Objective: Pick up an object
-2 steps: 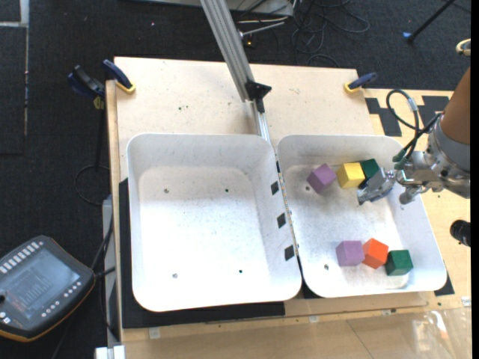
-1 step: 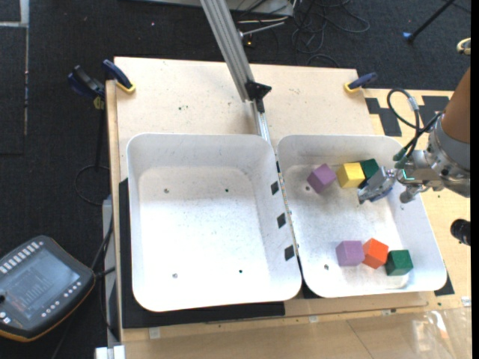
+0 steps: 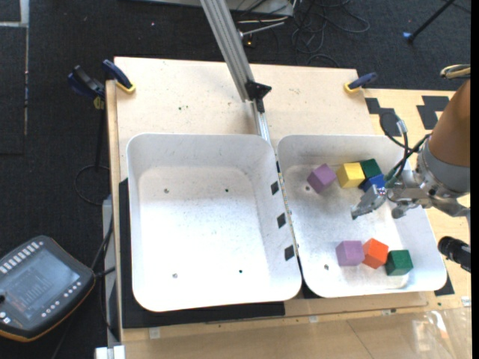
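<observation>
The right bin holds two clusters of small blocks. At its back lie a purple block, a yellow block, a green block and a blue block. Near its front sit a second purple block, an orange block and another green block. My gripper hangs over the middle right of this bin, just in front of the blue block. It is open, and only bare bin floor shows between its fingers.
The left bin stands beside the right one, sharing a raised rim. A slanted metal pole rises from the back between the bins. A teach pendant lies off the bench at the lower left.
</observation>
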Available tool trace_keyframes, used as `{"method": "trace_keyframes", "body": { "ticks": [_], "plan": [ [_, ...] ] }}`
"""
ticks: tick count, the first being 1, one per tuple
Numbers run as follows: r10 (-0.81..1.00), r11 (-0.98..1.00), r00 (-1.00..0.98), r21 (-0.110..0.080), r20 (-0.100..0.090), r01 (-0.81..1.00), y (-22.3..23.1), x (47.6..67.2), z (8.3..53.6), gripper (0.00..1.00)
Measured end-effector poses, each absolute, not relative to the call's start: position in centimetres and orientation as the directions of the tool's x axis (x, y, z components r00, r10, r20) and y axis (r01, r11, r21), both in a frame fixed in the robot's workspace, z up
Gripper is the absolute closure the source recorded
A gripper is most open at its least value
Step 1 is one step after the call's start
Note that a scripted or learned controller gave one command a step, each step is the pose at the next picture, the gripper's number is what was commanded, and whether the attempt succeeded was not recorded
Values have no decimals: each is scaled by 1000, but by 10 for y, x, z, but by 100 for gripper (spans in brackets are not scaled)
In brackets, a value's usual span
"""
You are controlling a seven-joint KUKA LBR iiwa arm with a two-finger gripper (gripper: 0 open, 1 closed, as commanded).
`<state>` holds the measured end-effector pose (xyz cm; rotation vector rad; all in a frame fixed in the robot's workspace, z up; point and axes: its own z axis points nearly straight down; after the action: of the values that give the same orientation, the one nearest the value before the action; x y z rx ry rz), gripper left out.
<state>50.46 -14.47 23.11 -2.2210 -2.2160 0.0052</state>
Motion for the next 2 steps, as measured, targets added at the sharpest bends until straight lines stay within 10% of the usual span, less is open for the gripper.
{"method": "trace_keyframes", "body": {
  "ticks": [2],
  "plan": [
    [1000,0,0,-5,2,1000,-145,508,121,0]
  ]
}}
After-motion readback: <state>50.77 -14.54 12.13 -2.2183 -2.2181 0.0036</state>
